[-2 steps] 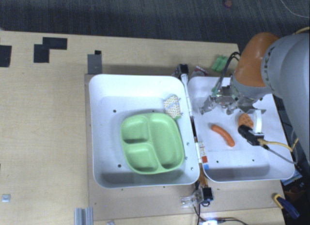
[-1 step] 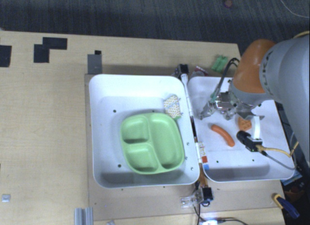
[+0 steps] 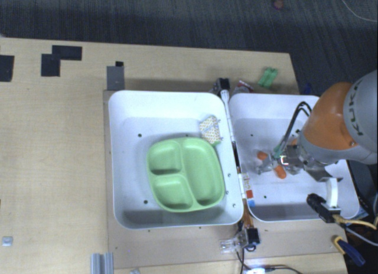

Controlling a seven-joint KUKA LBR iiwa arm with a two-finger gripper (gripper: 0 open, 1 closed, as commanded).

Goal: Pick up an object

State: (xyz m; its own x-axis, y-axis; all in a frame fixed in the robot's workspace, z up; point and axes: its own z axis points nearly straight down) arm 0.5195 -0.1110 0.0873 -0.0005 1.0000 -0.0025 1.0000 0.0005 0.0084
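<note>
The gripper (image 3: pixel 277 162) hangs low in the smooth white right bin (image 3: pixel 260 116), right at two small orange pieces (image 3: pixel 280 172); its grip cannot be judged. A glossy green divided plate (image 3: pixel 185 173) fills the left bin (image 3: pixel 127 149).

Light wooden bench (image 3: pixel 53 166) carries two white bins side by side at centre frame: left bin (image 3: pixel 127 149), right bin (image 3: pixel 260 113). Small green item (image 3: pixel 267 78) lies on bench above right bin.

even overhead light, soft shadows in bins (image 3: pixel 127 149), slight blur, low res.
</note>
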